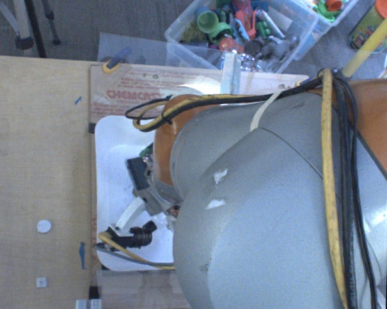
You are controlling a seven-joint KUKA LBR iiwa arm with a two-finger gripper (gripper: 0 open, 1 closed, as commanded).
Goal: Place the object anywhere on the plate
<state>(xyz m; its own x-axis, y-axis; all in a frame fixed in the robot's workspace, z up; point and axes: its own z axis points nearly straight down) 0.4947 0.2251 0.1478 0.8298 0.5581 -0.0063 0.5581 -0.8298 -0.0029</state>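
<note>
Bulk of my grey arm (267, 218) covers the white bin (109, 179); whether my jaws are open or closed, I cannot tell.

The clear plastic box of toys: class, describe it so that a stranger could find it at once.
Start at the big grey arm. Look beyond the bench's far edge to the floor, where the clear box sits. It alone holds bright green, pink and red toys.
</note>
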